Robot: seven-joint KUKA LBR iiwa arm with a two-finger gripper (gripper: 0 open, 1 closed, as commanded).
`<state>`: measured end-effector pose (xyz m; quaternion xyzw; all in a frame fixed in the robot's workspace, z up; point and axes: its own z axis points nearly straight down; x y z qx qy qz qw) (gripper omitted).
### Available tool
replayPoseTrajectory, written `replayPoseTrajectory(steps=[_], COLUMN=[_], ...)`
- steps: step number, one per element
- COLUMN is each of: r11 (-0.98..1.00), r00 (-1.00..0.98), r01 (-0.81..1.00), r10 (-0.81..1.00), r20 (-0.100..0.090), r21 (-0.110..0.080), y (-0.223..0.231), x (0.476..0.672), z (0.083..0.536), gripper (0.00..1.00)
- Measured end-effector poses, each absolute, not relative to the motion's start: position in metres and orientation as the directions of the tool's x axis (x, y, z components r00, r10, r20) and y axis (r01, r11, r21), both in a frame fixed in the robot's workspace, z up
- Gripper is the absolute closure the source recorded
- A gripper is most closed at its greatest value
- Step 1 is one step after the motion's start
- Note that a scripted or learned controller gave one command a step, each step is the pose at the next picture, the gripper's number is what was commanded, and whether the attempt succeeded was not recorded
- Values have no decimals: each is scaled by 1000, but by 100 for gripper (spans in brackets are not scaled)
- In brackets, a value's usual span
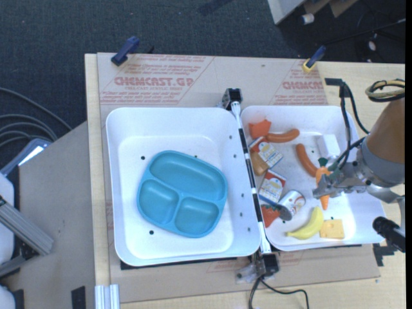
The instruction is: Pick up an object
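Over right bin [335,116], arm [386,147] lowered

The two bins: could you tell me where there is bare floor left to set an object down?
In the left bin, bare white floor rings the blue divided plate, widest along the far wall and left side. The right bin is crowded: sausages, cartons, can, banana, cheese. The gripper hangs there.
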<state>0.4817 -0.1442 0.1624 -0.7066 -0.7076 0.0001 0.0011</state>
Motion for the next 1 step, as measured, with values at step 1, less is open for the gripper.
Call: replayPoseTrajectory(steps=[1], r11=[1], r00=[-1], r01=[1000], r10=[1000], r20=[1], r21=[-1], y=[-77], x=[479], z=[223], gripper=[100])
